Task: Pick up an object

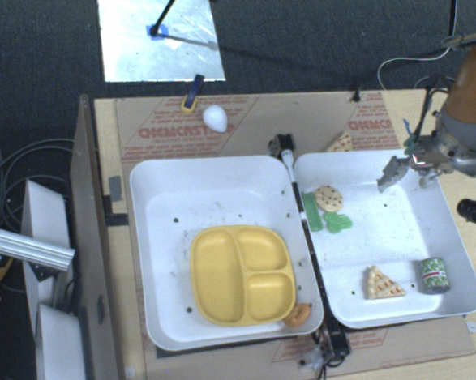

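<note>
Grey fingers (406,173) are hanging spread and empty over the right bin (403,230), so I am favouring the cookie (329,197), approaching straight down, closing squarely.

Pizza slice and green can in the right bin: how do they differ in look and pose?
The pizza slice is a flat tan triangle with reddish dots; the green can is a rounded cylinder with a pale label band. The pizza slice lies flat on the bin floor, while the green can appears to rest on its side, closer to the right wall. Both are small and sit near the front edge of the right bin, apart from each other.
</note>
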